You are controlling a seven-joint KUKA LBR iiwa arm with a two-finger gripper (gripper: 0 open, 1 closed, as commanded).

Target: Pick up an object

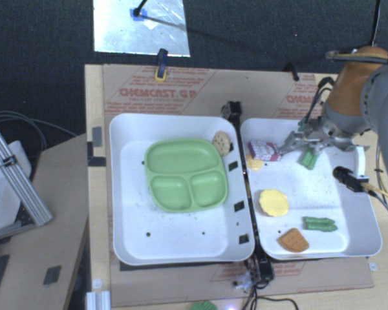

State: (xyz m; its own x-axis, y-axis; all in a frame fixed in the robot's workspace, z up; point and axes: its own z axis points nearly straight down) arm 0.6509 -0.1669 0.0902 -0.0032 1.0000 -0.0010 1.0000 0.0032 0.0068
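My gripper hangs low over the back of the right bin, and it is open. One grey finger reaches left towards a pink and white packet. A small green piece lies right by the other fingertip, and nothing sits between the fingers. Further forward in this bin are a yellow round piece, a green pod and an orange wedge. A small yellow bit lies just below the packet.
The left bin holds a green divided plate with a brown cookie at its back right corner. A black divider runs between the bins. The arm comes in from the right over the bin's back edge.
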